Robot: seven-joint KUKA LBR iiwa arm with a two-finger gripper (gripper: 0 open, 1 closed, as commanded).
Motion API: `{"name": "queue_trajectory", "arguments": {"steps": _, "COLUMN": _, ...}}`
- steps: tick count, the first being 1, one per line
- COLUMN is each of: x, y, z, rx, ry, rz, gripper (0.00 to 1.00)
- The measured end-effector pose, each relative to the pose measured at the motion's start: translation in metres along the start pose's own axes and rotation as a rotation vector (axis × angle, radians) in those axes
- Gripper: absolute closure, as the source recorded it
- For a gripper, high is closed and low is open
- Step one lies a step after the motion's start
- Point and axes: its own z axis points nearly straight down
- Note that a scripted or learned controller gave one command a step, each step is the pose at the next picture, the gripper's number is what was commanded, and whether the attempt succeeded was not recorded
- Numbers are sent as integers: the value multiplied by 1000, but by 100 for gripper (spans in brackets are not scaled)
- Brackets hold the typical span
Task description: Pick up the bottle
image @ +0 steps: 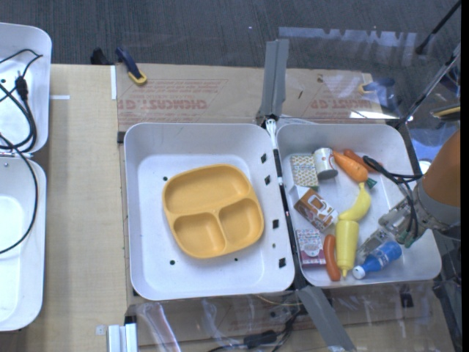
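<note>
Where tool (388,235) hovers: blue bottle (378,259) just below (right bin (410,147)).

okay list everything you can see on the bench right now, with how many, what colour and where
bins: two, white, side by side mid-bench
divided plate: one, yellow, in the left bin
bottle: one, blue with white cap, near front right corner of right bin
mustard bottle: one, yellow, right bin, front
banana: one, yellow, right bin, middle
carrot: one, orange, right bin, back
can: one, silver, right bin, back
carton: one, brown, right bin, left side
hot dog: one, orange-red, beside the mustard bottle
gripper: one, grey, just above the blue bottle
arm: one, orange band, at right edge
</note>
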Motion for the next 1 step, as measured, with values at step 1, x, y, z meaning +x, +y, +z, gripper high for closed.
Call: {"name": "queue_trajectory", "arguments": {"steps": 1, "x": -1, "y": 1, "z": -9, "rx": -2, "ry": -2, "rz": 2, "gripper": 100}}
